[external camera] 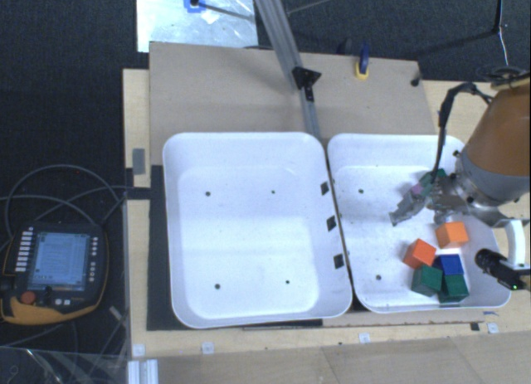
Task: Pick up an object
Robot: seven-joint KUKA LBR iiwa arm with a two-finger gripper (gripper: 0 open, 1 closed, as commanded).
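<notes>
Camera view, left to right: shallow white plastic left bin (249,146), then the matching right bin (365,154). The grey two-finger gripper (406,208) hovers over the right bin (open or shut, can't tell). Small orange, blue and green blocks (440,266) are clustered near its front right corner.

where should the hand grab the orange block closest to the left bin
Take the orange block across its two free sides, coming straight down from above. It sits tilted like a diamond in the right bin, and its lower right corner is crowded by the green block.
</notes>
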